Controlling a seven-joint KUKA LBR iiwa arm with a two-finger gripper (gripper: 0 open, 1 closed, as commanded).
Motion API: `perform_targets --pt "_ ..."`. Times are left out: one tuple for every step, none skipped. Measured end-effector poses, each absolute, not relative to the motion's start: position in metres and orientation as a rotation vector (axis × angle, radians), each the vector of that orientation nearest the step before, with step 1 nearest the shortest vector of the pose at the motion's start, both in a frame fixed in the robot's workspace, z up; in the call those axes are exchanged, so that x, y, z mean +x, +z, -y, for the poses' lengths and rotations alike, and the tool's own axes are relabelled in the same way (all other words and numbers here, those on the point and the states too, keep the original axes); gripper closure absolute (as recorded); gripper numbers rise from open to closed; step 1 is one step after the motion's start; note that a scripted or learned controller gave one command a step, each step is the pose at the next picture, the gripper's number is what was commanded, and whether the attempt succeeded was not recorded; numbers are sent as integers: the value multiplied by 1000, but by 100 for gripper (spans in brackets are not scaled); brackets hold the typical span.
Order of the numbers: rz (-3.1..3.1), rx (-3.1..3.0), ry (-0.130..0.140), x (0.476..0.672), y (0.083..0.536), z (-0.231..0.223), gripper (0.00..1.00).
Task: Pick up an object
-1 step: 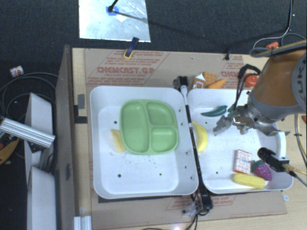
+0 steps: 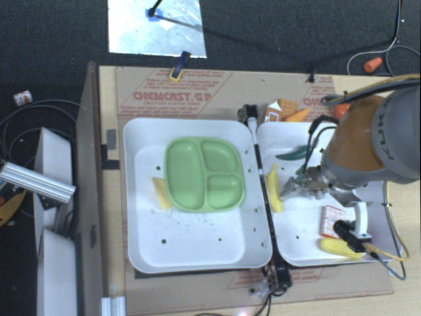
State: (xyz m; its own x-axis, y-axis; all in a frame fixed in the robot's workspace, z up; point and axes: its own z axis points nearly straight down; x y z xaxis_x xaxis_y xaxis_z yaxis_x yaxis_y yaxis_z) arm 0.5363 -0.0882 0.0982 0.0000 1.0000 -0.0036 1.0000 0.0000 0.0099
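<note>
My gripper (image 2: 291, 185) hangs low over the right bin (image 2: 289, 255), near its left side, with the grey and orange arm behind it on the right. Just left of the gripper a yellow strip (image 2: 273, 188) lies along the bin's left wall. A dark green object (image 2: 291, 154) rests a little beyond the gripper. A small red and white box (image 2: 331, 220) and a yellow oblong piece (image 2: 338, 247) lie in the near right part of that bin. I see nothing held in the gripper.
The left bin (image 2: 148, 242) holds a green divided plate (image 2: 202, 174) and a yellow piece (image 2: 160, 193) at the plate's left edge. Orange items (image 2: 294, 114) sit outside the bins at the back. The divider between the bins (image 2: 261, 176) runs close to the gripper.
</note>
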Motion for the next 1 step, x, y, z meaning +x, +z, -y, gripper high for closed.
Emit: perform_targets --pt "-2223 2212 5 601 85 98 0"
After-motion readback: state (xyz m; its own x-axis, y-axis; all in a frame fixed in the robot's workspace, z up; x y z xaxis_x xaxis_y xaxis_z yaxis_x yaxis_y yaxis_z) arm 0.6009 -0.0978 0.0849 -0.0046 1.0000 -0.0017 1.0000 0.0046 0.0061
